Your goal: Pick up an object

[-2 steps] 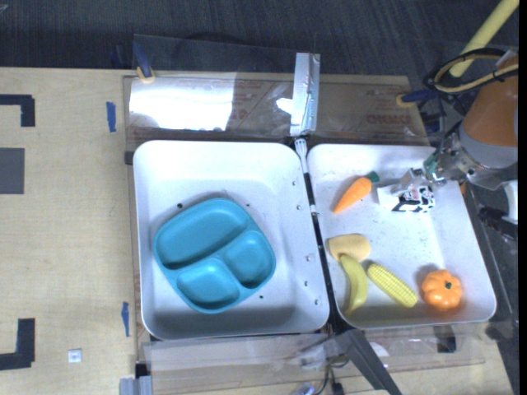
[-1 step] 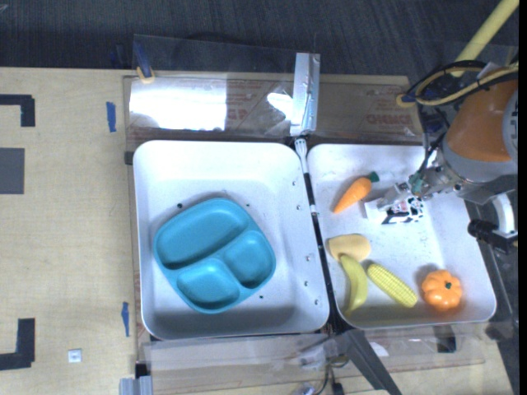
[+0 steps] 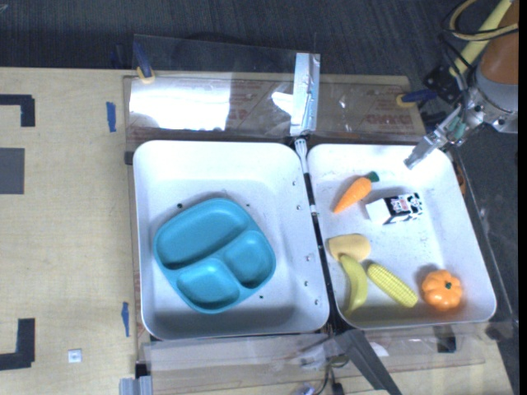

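The right bin (image 3: pixel 469 220) holds an orange carrot (image 3: pixel 352 192), a small white block with black marks (image 3: pixel 397 208), a pale yellow lump (image 3: pixel 349 244), a banana (image 3: pixel 356 280), a corn cob (image 3: pixel 391 284) and an orange pumpkin (image 3: pixel 441 289). My gripper (image 3: pixel 417 156) hangs over the bin's back right corner, slanting down and left from the wrist at the upper right. It is above and to the right of the carrot and the white block, apart from both. Nothing shows in it.
The left bin (image 3: pixel 156 167) holds a blue divided plate (image 3: pixel 214 253). A clear plastic panel (image 3: pixel 222 97) stands behind the bins. Cables (image 3: pixel 469 23) loop at the upper right. The wooden bench (image 3: pixel 58 245) stretches to the left.
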Motion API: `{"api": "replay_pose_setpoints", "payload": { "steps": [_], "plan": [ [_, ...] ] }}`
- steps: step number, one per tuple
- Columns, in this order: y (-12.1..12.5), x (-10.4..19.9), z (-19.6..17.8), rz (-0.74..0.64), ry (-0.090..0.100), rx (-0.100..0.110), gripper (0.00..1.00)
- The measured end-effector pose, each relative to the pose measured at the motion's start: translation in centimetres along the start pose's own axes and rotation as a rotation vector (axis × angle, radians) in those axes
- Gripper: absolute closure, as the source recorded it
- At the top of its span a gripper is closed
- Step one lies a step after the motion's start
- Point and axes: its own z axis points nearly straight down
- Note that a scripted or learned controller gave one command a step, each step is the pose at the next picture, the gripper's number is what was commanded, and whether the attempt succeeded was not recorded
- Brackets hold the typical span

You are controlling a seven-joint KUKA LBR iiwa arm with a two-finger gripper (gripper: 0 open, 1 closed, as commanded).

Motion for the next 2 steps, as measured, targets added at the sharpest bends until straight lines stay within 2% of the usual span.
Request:
{"api": "replay_pose_setpoints", "payload": {
  "steps": [1,2],
  "plan": [
    [3.1,5.3,6.3,-0.186,0.011,0.006,0.0],
    [-3.6,1.3,11.6,-0.22,0.004,0.002,0.0]
  ]
}}
